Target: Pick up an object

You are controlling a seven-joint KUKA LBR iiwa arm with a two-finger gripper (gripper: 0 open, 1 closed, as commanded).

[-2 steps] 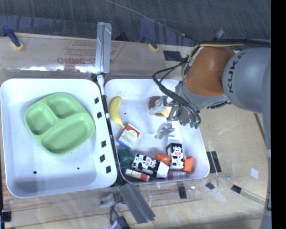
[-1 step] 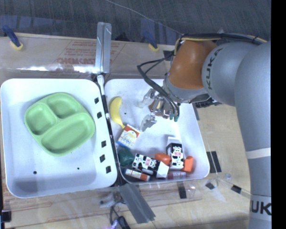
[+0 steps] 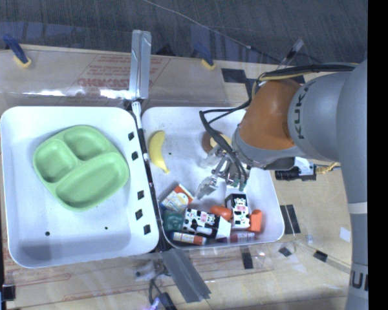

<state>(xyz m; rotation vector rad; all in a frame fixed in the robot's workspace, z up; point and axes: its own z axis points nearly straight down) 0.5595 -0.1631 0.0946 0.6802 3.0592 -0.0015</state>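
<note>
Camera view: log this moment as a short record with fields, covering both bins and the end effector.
left bin: holds a green divided plate
right bin: banana near its left wall; small packages and toys heaped along the near edge, among them a black-and-white cow-print item
end effector: low over the right bin, above the heap
grasp: cannot tell

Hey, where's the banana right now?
The banana lies in the right bin, near its left wall by the divider, apart from the pile of small items at the bin's near end and left of the gripper.
</note>
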